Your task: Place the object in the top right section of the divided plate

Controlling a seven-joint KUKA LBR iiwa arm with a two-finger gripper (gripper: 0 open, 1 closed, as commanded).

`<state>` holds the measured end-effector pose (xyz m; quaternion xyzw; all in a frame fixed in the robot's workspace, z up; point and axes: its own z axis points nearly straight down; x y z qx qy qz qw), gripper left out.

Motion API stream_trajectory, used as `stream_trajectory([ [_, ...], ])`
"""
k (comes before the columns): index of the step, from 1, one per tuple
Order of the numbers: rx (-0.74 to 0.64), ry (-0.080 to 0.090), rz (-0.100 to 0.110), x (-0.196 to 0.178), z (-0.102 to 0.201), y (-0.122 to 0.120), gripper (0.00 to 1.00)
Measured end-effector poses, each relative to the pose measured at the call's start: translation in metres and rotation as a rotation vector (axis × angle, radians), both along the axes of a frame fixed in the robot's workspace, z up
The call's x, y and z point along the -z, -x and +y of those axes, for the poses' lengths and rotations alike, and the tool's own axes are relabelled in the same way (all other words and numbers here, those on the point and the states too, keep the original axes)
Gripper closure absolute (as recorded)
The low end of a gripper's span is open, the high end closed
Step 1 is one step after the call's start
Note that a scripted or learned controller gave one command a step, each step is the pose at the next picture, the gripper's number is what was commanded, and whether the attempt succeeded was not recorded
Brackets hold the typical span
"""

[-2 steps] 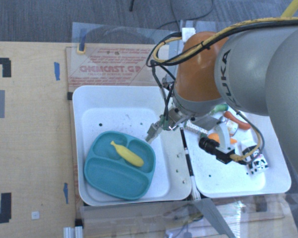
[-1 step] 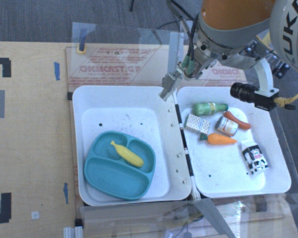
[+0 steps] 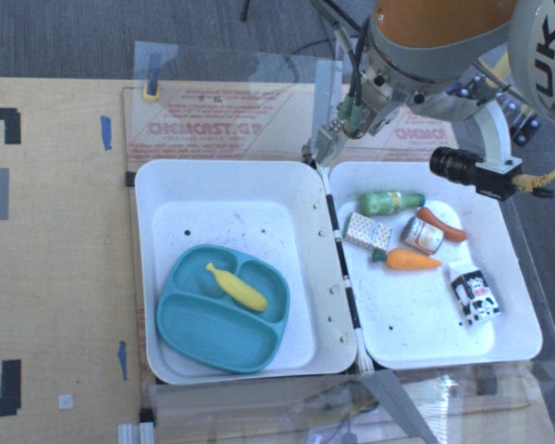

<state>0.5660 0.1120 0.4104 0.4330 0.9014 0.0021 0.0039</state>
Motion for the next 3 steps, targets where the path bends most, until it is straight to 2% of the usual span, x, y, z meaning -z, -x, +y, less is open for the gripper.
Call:
stream_trajectory([
  [1, 0.021, 0.000, 0.008, 0.176, 0.021, 0.008, 1.00],
  [2, 0.020, 0.000, 0.008, 0.225, -0.073, 0.014, 1.00],
  [3, -0.129, 0.001, 0.004, 0.146, -0.119, -0.003, 1.00],
])
